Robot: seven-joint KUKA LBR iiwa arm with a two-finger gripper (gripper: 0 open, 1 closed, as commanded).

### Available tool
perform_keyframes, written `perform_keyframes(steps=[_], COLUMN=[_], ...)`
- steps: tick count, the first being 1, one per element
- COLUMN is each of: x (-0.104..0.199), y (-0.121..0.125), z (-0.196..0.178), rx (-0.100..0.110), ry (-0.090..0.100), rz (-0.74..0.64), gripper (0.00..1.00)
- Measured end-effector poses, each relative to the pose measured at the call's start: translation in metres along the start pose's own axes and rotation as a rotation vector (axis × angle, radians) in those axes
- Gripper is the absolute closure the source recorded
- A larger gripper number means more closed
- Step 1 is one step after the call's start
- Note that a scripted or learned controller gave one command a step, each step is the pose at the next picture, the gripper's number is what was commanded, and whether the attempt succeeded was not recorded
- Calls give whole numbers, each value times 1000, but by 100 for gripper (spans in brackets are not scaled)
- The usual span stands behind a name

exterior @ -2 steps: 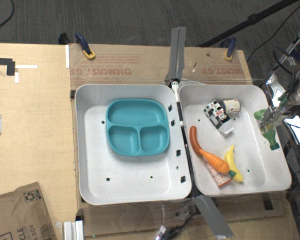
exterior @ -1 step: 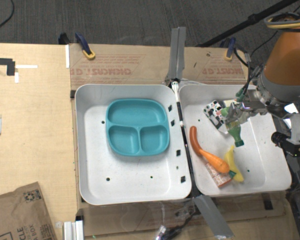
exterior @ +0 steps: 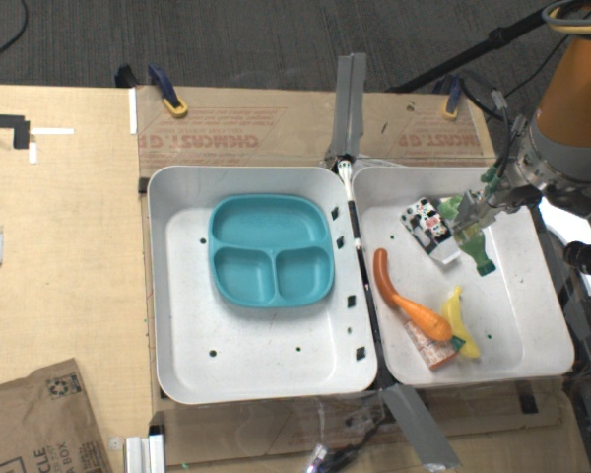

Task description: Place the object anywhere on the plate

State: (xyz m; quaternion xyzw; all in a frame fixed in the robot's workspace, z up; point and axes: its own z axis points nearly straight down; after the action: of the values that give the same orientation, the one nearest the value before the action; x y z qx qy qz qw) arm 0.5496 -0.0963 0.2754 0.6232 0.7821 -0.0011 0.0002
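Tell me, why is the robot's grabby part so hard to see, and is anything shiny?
In the camera view, the end effector looks soft and small over the right bin, merging with the green object beneath it; lighting is even, with faint shadows beside the teal plate; a bright glare patch sits at the right bin's far right edge.
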Motion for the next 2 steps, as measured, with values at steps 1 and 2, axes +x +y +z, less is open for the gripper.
perform_keyframes(steps=[1,2], x=[96,141], y=[59,96], z=[28,57], rx=[2,2], ry=[1,0], rz=[19,-187], gripper=[100,100])
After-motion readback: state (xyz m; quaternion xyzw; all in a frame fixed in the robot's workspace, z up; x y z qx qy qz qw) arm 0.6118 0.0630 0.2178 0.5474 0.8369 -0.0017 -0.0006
